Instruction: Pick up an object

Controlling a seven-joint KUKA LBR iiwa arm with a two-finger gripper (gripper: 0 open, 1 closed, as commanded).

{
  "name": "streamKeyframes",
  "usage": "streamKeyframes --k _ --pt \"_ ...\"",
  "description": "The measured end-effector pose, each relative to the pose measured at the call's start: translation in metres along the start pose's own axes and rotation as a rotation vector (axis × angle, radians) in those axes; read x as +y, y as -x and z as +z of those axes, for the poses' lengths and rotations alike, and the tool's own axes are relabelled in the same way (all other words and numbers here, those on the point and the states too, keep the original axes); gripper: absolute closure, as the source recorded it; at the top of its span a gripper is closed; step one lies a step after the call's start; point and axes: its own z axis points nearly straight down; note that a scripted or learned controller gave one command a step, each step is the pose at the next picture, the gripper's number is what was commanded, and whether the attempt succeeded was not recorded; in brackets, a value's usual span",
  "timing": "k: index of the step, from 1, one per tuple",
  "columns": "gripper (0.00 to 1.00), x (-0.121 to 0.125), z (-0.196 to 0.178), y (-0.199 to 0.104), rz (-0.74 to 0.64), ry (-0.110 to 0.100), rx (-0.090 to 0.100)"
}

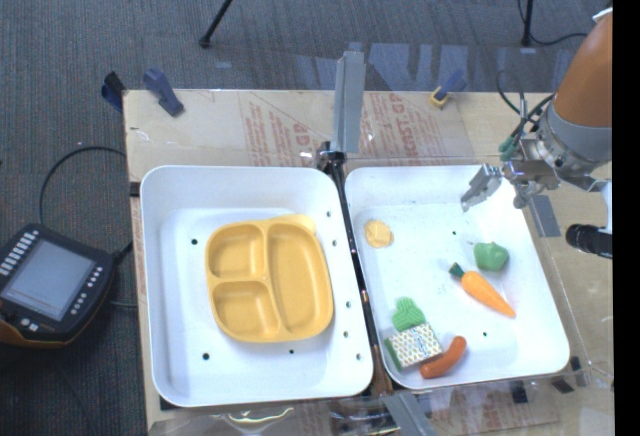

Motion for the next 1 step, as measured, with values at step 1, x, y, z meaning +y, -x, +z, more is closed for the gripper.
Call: streamKeyframes --k 1 --pt "0.0 -0.0647 0.1421 0.0224 0.198 -0.002 0.001"
